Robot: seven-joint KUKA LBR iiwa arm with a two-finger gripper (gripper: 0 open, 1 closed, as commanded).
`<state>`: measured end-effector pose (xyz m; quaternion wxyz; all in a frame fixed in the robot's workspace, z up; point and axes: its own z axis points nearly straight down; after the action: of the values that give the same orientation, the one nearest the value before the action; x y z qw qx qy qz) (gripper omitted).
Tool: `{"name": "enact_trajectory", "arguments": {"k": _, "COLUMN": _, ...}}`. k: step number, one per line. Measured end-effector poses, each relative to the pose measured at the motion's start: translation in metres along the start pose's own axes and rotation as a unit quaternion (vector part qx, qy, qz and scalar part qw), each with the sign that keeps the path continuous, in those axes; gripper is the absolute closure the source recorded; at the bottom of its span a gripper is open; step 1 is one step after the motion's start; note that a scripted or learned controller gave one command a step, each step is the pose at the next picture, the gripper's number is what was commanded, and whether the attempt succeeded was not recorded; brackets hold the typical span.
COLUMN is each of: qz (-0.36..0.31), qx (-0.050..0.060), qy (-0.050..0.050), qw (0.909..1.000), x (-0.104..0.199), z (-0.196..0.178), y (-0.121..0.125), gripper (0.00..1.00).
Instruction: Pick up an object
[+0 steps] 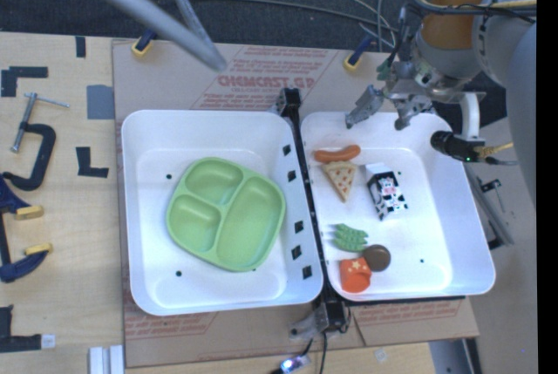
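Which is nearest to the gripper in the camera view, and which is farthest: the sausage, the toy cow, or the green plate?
From the gripper:
1. Sausage, top of the right bin.
2. Toy cow, middle of the right bin.
3. Green plate, in the left bin.

A brown cardboard sheet [261,71] with red lettering lies under both bins, pinned at twelve o'clock by two yellow-handled clamps [142,44]. Out at nine o'clock a black metal C-clamp [33,156] rests on the wooden benchtop [61,215], among black tape marks [23,78]. Dark cables [305,2] trail across the top.
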<state>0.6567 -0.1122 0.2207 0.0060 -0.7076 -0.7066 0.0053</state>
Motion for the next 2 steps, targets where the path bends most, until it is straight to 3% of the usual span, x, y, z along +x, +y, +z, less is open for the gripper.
{"name": "enact_trajectory", "arguments": {"k": 1, "qz": -0.002, "qx": -0.007, "qy": -0.001, "qw": 1.0, "x": 0.0, "z": -0.009, "y": 0.002, "gripper": 0.0}}
{"name": "enact_trajectory", "arguments": {"k": 2, "qz": -0.002, "qx": -0.005, "qy": -0.001, "qw": 1.0, "x": 0.01, "z": 0.049, "y": 0.001, "gripper": 0.0}}
